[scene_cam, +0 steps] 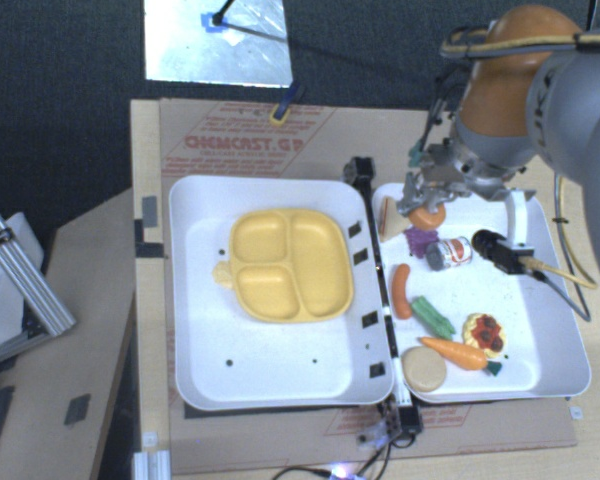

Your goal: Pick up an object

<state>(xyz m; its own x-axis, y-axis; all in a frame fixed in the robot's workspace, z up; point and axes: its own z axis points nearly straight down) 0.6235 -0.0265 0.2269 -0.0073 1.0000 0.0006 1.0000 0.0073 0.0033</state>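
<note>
My gripper (pixel 426 208) hangs over the back left part of the right bin (pixel 555 313). A small round orange toy (pixel 429 217) sits between its fingertips, and the gripper is shut on it. Just below the orange toy lie a purple toy (pixel 419 240) and a small can (pixel 451 253) on its side. The arm comes in from the upper right.
The right bin also holds a pale bread slice (pixel 390 218), a red sausage (pixel 401 290), a green pickle (pixel 432 316), a carrot (pixel 456 352), a pizza slice (pixel 483 332) and a round bun (pixel 425 368). A yellow divided plate (pixel 285 265) lies in the left bin (pixel 195 348).
</note>
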